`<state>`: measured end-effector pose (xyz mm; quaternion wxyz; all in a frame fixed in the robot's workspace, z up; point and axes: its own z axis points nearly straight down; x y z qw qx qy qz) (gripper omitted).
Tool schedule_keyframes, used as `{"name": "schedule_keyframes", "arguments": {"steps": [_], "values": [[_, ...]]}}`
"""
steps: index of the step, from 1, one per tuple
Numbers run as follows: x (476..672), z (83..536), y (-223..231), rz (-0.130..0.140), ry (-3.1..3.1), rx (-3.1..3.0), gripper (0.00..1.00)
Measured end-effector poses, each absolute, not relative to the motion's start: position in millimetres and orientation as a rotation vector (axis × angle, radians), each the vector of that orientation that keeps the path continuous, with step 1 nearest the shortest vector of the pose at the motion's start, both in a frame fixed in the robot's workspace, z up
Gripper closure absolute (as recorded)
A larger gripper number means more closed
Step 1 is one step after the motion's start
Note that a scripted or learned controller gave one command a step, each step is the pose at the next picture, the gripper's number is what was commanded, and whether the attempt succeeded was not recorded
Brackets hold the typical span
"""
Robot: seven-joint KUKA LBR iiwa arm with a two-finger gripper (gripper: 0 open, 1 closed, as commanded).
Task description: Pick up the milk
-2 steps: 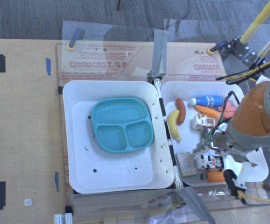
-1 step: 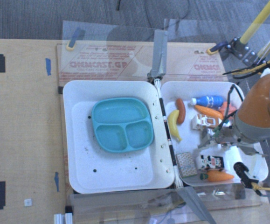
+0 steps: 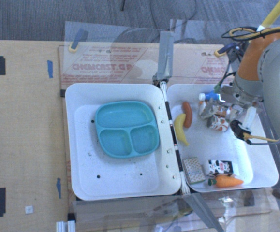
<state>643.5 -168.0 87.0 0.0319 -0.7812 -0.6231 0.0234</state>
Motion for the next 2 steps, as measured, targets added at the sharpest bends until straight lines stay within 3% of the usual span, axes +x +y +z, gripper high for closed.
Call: {"name": "schedule_keyframes", "arguments": {"steps": [1, 2], "values": [[642.8, 91.9, -165.8, 0.083, -1.922, -2.399, 1.00], [644.2, 86.8, -151.3, 0.068, -1.996, -2.385, 1.00]]}}
